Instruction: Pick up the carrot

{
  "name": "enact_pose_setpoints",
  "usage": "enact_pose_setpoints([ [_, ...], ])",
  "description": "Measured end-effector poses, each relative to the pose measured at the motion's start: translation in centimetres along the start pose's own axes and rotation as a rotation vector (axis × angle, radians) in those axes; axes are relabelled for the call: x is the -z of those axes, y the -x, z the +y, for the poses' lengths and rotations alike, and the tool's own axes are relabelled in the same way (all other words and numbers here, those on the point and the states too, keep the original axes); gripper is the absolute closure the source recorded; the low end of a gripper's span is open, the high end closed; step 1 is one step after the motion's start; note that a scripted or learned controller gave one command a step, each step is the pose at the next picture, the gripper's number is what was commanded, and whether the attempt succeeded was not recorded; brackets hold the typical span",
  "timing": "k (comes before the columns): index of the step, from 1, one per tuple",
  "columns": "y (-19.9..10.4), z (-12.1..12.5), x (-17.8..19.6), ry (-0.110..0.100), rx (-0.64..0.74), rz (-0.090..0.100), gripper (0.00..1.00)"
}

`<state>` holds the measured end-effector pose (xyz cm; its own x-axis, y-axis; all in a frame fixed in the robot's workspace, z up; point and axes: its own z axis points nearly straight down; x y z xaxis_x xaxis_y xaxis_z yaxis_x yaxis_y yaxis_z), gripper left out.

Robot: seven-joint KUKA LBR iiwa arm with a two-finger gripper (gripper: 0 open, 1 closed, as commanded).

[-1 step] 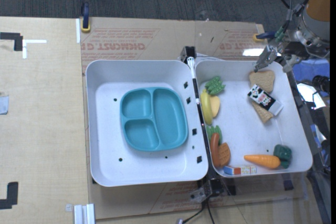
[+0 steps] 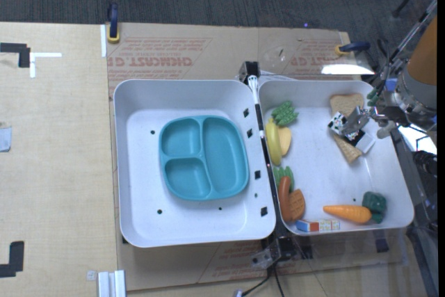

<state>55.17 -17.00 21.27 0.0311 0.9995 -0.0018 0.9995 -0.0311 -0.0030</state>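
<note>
The carrot (image 2: 347, 213) is orange with a dark green top (image 2: 374, 203). It lies flat near the front right corner of the right bin (image 2: 400, 174), its tip pointing left. My gripper (image 2: 353, 127) hangs over the back right part of that bin, just above a tan wedge-shaped piece (image 2: 348, 148). It is well behind the carrot and apart from it. The grey arm (image 2: 417, 90) comes in from the right edge.
In the right bin lie a bread slice (image 2: 345, 104), a green leafy piece (image 2: 284, 113), a banana (image 2: 277, 141), a small orange and green vegetable (image 2: 284, 184), a brown cookie (image 2: 294, 204) and a small box (image 2: 318, 225). The left bin (image 2: 132, 149) holds a teal divided plate (image 2: 204, 156).
</note>
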Motion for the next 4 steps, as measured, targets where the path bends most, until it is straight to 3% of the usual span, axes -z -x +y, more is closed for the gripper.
enact_pose_setpoints([
  [1,2.5,-6.3,-5.3,-0.001,-0.214,0.002,0.0],
  [2,1.5,-7.3,-12.2,0.0,-0.023,0.003,0.0],
  [3,-1.9,-7.3,-6.1,0.004,0.124,0.001,0.0],
  [4,-1.0,-7.4,-12.2,0.003,0.657,0.002,0.0],
])
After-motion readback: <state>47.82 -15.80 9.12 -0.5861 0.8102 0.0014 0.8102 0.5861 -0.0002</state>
